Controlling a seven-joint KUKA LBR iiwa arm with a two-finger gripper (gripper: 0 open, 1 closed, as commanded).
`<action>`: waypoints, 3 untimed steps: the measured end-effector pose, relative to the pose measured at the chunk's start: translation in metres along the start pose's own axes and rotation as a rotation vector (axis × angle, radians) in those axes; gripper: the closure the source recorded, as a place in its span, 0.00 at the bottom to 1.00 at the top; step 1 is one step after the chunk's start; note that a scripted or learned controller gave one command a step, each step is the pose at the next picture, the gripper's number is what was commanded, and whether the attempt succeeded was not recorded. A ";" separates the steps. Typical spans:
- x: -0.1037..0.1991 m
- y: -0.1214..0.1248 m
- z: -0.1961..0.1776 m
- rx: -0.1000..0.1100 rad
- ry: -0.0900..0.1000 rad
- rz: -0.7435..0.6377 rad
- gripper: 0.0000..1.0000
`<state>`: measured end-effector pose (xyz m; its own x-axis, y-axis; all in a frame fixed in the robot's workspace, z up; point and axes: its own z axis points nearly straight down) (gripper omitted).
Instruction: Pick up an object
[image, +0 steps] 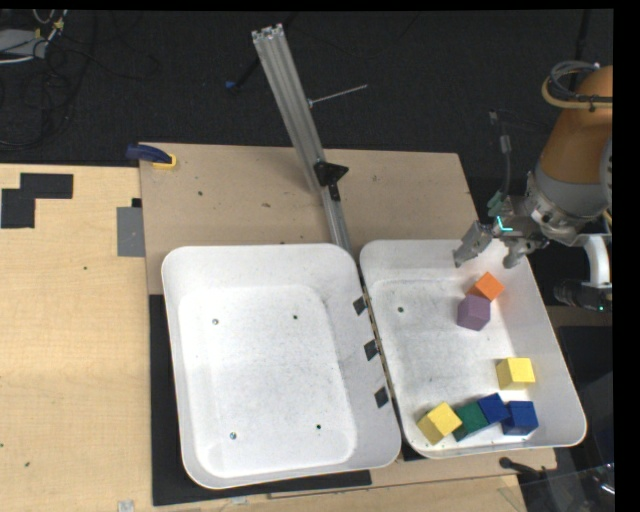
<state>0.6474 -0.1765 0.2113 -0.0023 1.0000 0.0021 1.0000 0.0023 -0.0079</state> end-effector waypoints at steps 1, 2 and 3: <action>0.000 0.001 -0.003 -0.004 -0.002 -0.003 0.00; -0.005 -0.006 0.045 0.000 -0.001 0.002 0.00; -0.010 -0.005 0.086 -0.008 -0.003 0.002 0.00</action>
